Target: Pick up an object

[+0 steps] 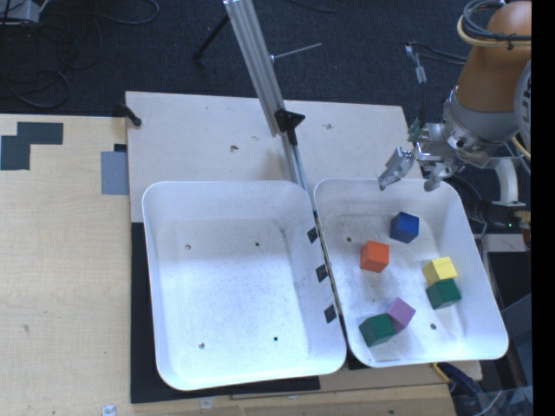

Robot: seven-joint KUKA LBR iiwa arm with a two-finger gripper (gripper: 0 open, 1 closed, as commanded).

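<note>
Partly out of frame, arm (496,68); end effector (413,173) above right bin (486,319).

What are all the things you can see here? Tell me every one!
blue cube: 1, blue, right bin, nearest its far edge
orange cube: 1, orange, right bin, near the middle
yellow cube: 1, yellow, right bin, right side, touching a green cube
green cubes: 2, dark green, right bin; one below the yellow cube, one at the near edge
purple cube: 1, purple, right bin, against the near green cube
right bin: 1, white, right side of bench
left bin: 1, white, left of the right bin
metal rail: 1, silver, slanting above the bins
arm: 1, grey with orange band, upper right
gripper: 1, over the right bin's far edge, open
</note>
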